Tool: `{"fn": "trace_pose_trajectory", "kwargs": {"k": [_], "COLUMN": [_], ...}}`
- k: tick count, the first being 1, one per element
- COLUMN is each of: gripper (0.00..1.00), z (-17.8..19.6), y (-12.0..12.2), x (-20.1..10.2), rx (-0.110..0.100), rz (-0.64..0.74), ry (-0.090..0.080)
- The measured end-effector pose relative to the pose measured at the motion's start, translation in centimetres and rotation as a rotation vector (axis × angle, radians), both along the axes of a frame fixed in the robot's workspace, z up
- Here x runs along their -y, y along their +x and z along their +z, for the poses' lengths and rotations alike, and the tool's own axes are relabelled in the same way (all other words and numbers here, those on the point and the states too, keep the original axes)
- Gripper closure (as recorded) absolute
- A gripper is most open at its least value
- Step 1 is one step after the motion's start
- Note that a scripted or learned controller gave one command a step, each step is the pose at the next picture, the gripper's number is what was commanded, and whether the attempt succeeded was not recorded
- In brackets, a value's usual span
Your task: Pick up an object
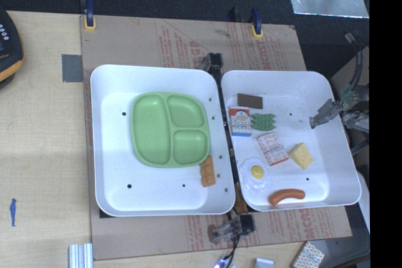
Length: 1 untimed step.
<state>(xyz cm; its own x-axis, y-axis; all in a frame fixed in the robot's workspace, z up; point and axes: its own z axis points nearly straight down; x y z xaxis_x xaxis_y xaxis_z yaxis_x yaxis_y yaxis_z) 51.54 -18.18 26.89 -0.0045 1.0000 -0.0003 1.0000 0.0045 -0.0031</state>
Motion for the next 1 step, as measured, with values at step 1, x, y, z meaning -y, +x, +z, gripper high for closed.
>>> {"fn": "trace_pose_trajectory", "kwargs": {"k": [1], "gripper": [0.00], "z": [-11.87], "y": [2.25], "x": [-3.50], "rx": [-0.009], "rz": [0.005], "ry": [0.003]}}
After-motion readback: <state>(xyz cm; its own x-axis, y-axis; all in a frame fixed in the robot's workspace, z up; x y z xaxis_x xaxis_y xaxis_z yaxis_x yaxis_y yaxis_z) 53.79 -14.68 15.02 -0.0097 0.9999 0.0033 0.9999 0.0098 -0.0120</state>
